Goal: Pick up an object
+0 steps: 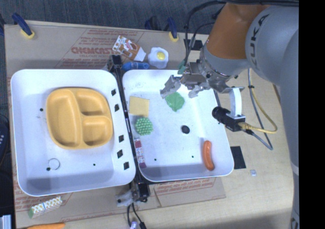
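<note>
I'm hanging over the far part of the right bin (pixel 223 164), my gripper (pixel 181 88) close to its far rim, with the divider between the two bins off to the side. Open white floor runs out beneath me toward the near wall; the orange sausage (pixel 207 154) lies well apart in the near corner, and a small dark spot (pixel 185 130) sits mid-floor. Along the divider side lie a yellow square block (pixel 139 106) and, touching its near edge, a knobbly green ball (pixel 143 126). The left bin (pixel 23 136) carries a yellow sectioned tray (pixel 79 117). My wrist and its cabling cover the bin's far right corner, and my fingers blur against the mount, so I cannot tell whether they are spread or pressed together. The green leafy piece (pixel 175 101) lies on the floor just below my fingertips, nothing visibly between them
</note>
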Controlling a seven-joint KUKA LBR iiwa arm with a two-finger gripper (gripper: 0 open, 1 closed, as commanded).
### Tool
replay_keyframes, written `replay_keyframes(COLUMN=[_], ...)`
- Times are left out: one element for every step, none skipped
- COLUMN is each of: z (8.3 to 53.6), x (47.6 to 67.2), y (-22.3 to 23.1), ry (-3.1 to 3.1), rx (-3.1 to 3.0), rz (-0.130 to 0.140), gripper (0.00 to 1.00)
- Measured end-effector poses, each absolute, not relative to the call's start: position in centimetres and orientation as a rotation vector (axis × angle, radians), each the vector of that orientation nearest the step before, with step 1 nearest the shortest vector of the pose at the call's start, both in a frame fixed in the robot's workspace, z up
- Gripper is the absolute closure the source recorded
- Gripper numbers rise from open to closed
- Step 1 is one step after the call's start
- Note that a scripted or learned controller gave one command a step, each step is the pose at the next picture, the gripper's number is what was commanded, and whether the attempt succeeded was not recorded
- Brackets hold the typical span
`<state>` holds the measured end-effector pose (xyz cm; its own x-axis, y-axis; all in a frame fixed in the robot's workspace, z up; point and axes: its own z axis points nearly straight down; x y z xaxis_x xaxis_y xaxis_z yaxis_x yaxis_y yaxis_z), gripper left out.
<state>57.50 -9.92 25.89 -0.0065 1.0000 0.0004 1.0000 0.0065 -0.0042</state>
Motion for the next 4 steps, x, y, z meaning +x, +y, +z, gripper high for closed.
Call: replay_keyframes(z=[16.3, 9.2, 10.3, 18.2], x=[63.2, 64.4, 64.5, 58.6], y=[-14.0, -15.9, -15.9, -11.4], ry=[-2.481, -2.788, -2.791, -2.713], rx=[-1.923, -1.442, -1.437, -1.58], rz=[0.004, 0.003, 0.004, 0.001], gripper=[0.0, 0.0, 1.0, 1.0])
